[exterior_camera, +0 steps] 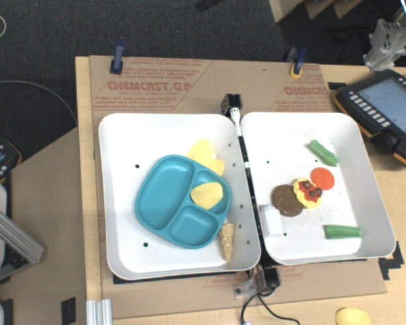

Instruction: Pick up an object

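Two white bins are seen side by side on the bench [54, 181]. In the left bin [118, 147], a blue tray [166, 198] with three parts is placed. A pale yellow piece [206, 194] is laid in the tray's right part. Another yellow thing [201, 152] is tucked under the tray's top edge. A tan cone-shaped thing [227, 240] is laid just beside the tray's lower right corner. In the right bin [277, 134], a green piece [323, 152] is found near the top, and a second green piece [342, 231] near the bottom. Between them, a brown round thing [286, 200], a yellow thing with red spots [308, 193] and an orange-red round thing [322, 178] are bunched together, touching. A white card [272, 223] is laid by the brown one. The end effector's state cannot be told.
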You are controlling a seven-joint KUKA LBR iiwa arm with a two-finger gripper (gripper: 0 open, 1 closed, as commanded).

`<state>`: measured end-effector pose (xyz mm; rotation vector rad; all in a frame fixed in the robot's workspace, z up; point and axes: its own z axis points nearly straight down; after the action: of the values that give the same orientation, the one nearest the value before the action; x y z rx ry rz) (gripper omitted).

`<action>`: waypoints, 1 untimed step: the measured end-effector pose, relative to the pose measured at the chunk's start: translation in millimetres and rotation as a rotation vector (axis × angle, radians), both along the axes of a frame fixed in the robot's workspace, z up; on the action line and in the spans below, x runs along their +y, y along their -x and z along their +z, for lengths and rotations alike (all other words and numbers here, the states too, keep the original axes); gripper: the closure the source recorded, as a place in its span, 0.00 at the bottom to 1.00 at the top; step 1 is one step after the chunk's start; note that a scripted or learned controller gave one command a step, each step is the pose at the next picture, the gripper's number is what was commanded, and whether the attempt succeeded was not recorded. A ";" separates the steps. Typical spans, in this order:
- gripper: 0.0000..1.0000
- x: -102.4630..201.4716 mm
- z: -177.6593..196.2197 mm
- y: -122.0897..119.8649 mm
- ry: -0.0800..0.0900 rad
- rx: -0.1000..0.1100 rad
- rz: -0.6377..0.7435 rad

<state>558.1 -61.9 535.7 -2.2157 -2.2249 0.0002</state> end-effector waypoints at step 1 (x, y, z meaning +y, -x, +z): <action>1.00 79.3 0.1 16.4 -0.001 0.000 0.006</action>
<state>541.7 17.4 535.8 -2.2088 -2.2308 -0.0017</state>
